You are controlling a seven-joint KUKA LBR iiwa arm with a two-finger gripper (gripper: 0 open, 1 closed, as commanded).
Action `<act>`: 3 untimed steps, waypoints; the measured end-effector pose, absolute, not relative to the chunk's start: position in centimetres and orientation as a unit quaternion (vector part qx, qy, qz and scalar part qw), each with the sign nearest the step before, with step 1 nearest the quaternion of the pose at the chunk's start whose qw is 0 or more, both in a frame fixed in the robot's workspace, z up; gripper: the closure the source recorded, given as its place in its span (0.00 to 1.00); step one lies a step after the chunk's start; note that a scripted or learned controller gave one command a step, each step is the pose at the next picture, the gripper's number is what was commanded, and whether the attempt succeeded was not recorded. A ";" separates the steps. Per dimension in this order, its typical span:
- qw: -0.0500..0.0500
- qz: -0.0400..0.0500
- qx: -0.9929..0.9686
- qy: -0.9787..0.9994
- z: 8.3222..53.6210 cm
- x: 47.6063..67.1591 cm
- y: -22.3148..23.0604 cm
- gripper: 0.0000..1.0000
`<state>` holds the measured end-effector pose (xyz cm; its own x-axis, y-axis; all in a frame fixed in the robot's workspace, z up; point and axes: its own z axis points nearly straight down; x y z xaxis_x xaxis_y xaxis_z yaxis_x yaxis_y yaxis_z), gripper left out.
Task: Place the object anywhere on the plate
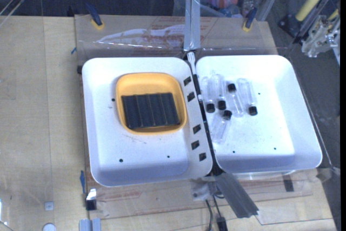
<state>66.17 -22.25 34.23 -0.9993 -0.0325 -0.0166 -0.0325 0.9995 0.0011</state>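
Pick pending: clear bottles (227, 100) lie at 3 o'clock of the yellow plate (148, 84); hand (321, 40) parked at 2 o'clock, grip state indeterminable.

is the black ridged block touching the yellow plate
Touching. The camera view shows the black ridged block lying flat inside the yellow plate, resting on its base.

Yellow squarish plate (148, 84) with a dark ribbed insert, lying flat in the left bin. Several clear small bottles (231, 99) with black caps, lying scattered in the right bin, near its left wall.
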 end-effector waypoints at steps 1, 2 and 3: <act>0.006 -0.001 -0.150 0.989 41.2 66.8 -22.2 1.00; 0.003 0.000 -0.323 0.947 43.7 62.5 -22.3 1.00; 0.003 0.000 -0.322 0.947 43.7 62.5 -22.4 0.00</act>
<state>62.48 -22.36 43.71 -0.7921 -0.6104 -0.0060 -0.6104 0.7921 -0.0018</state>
